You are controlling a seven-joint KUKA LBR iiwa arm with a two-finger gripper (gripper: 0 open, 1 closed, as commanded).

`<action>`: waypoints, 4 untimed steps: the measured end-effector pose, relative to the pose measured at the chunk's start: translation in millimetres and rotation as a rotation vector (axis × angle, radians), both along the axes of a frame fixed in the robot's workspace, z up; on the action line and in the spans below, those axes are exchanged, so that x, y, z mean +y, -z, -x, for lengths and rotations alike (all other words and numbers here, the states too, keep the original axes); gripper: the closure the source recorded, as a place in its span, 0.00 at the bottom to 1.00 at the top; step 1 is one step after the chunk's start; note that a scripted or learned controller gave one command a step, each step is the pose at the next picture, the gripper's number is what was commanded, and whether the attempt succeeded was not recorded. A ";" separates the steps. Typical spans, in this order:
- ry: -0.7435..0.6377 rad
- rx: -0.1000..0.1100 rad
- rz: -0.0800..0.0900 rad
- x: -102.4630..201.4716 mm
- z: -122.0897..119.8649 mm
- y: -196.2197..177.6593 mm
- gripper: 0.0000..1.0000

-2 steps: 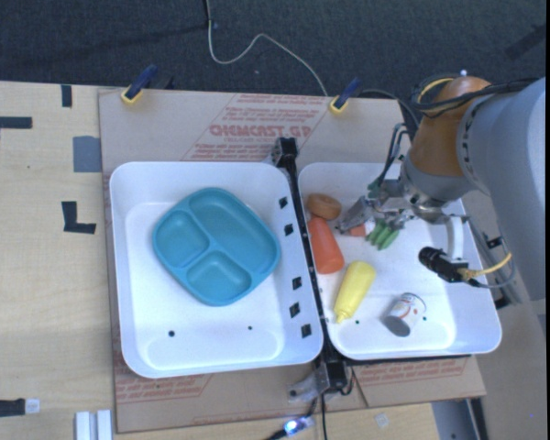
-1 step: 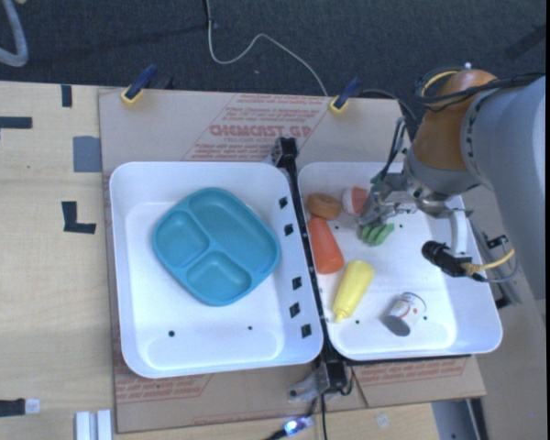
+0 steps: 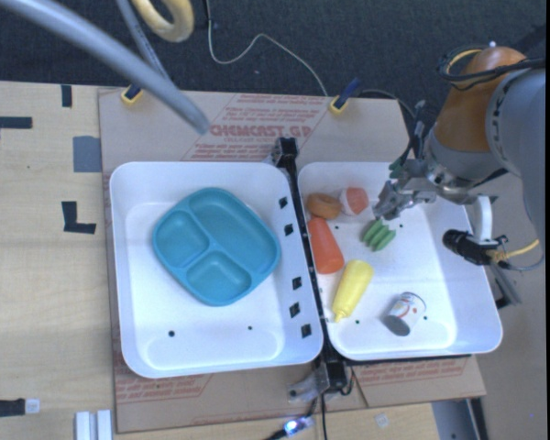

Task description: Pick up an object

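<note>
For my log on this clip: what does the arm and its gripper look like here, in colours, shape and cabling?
The arm is bulky, rounded and grey, with an orange band above the wrist. Dark cables loop over the top of that orange section, and a black fitting with a yellowish cable sits lower on the arm's side. The gripper is a small dark metal assembly narrowing toward its tip.

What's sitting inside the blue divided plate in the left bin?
The blue divided plate shows three bare compartments with nothing resting in them. The left bin floor under the plate is covered from sight.
</note>
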State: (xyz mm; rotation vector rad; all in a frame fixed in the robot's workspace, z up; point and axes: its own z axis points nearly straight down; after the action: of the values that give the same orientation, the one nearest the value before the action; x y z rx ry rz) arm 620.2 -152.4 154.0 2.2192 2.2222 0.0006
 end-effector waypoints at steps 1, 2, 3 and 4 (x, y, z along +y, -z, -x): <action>-0.001 -0.001 0.000 0.6 -1.1 -51.7 1.00; -0.004 0.006 -0.002 54.1 14.8 -42.5 1.00; -0.004 0.006 -0.003 100.6 34.5 -54.4 1.00; -0.005 0.008 -0.002 152.5 59.0 -46.5 1.00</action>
State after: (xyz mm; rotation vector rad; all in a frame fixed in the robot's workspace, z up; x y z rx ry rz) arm 561.2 0.2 200.6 2.2189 2.2323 -0.0061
